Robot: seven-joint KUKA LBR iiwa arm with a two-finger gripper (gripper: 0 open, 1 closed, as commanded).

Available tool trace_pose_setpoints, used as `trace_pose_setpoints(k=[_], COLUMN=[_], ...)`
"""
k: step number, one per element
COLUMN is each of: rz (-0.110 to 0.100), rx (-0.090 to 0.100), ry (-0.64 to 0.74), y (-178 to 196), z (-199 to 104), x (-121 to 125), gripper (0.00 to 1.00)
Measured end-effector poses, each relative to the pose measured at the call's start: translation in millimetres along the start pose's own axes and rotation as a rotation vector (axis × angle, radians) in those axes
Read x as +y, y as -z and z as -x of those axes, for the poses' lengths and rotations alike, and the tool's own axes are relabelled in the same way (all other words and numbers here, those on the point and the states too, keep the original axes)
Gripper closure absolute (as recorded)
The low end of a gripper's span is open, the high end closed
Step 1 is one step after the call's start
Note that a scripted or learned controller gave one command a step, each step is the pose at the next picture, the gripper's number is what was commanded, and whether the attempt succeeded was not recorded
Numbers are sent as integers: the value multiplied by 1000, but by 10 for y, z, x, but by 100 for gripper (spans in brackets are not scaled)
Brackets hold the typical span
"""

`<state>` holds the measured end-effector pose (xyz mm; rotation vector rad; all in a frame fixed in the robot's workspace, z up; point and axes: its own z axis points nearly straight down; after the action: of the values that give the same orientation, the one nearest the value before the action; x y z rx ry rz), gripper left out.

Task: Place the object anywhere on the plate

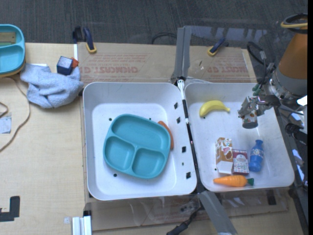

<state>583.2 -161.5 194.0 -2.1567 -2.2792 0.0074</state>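
A teal plate [137, 146] with three compartments lies in the left bin [98, 131]. An orange object [167, 131] peeks out from behind the plate's right rim. In the right bin [274, 175] lie a yellow banana [214, 107], a small printed carton [224, 155], a red-and-white packet [240, 161], a blue bottle [256, 155] and an orange toy carrot [232, 181]. My gripper [250, 117] hangs over the right bin's upper right part, right of the banana and above the bottle. Nothing shows between its fingers.
A grey cloth [51, 86], a small blue-and-orange block [65, 64] and a teal tray [11, 49] sit on the bench left of the bins. Clamps [88, 39] hold the cardboard sheet at the back. A cable [19, 116] runs along the left.
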Motion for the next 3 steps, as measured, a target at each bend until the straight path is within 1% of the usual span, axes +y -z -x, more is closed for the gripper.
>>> trace_pose_setpoints(k=[1, 2, 3], rz=[1, -1, -2], rx=[0, -1, -1], ry=[34, -70, 103], y=[166, -64, -67], z=[-555, -1300, -1913], x=[543, 745, -282], gripper=[100, 100, 100])
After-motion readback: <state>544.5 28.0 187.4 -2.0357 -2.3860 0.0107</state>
